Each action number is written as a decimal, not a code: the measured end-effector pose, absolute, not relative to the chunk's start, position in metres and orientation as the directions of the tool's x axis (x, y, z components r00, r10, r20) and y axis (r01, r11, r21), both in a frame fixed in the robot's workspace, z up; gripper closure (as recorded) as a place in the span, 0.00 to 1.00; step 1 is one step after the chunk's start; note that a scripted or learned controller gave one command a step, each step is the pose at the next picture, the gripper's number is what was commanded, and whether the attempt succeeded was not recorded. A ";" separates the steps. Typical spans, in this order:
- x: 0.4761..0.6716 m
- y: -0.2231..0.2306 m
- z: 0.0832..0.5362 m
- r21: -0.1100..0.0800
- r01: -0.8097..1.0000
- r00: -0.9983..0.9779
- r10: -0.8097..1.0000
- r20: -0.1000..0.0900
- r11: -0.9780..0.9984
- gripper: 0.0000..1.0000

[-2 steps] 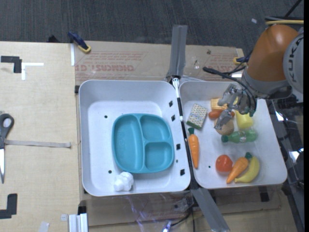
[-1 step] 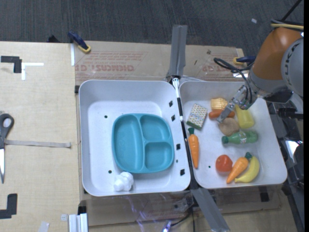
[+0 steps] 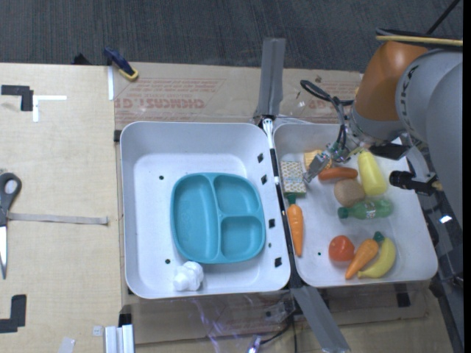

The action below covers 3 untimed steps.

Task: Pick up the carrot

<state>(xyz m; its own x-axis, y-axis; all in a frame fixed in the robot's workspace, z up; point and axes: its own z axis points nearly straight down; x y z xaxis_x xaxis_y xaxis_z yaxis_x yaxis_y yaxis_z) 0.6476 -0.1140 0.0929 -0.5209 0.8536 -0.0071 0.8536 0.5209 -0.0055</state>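
Pincer (image 3: 318, 166): finger state cannot be told.
Long orange plastic carrot (image 3: 295, 228): seen below pincer, apart, along white bin (image 3: 423, 226) wall.

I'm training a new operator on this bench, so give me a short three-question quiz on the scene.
1. True or false: the blue tray lies in the same bin as the fruit.
2. Which lies nearest the divider between the bins? A) tomato B) banana C) the carrot beside the left wall of the right bin
3. Fill in: the tool is above the ____ bin.

Key: 1 false, it lies in the left bin. 2 C. 3 right.
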 end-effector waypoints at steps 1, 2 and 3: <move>0.649 -0.112 0.103 -0.001 0.851 -0.525 0.851 -0.008 0.525 1.00; 0.649 -0.112 0.103 -0.001 0.852 -0.524 0.852 -0.008 0.524 0.00; 0.595 -0.165 0.230 0.001 0.784 -0.620 0.784 -0.004 0.620 0.00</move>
